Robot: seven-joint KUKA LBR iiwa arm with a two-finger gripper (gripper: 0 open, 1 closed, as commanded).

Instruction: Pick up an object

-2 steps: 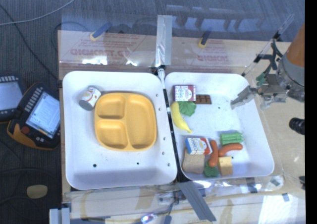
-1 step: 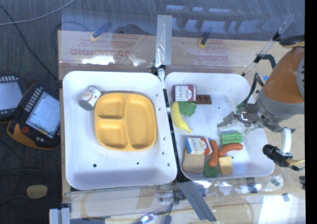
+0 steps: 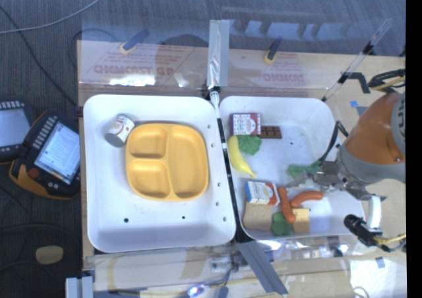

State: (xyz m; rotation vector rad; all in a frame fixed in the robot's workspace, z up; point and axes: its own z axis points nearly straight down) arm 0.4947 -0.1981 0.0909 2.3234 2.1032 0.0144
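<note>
My gripper [image 3: 328, 177] hangs low over the right side of the right bin [image 3: 310, 111], below the arm's orange band [image 3: 376, 133]. A green toy vegetable [image 3: 298, 171] lies just left of it. A red sausage [image 3: 307, 196] lies just below it. I cannot tell whether the gripper touches either one. Further left lie a carrot [image 3: 285, 201], a small blue and white carton [image 3: 260, 192], a yellow banana [image 3: 238, 157], a leafy green piece [image 3: 249, 144], a red carton [image 3: 245, 123] and a brown chocolate bar [image 3: 271, 133].
A bread slice [image 3: 261, 217], a green broccoli piece [image 3: 281, 224] and a cheese block [image 3: 302, 218] sit at the right bin's front wall. The left bin [image 3: 99, 224] holds a yellow divided plate [image 3: 166, 160] and a small tin [image 3: 119, 130]. A pendant [image 3: 49, 155] lies off the bench, left.
</note>
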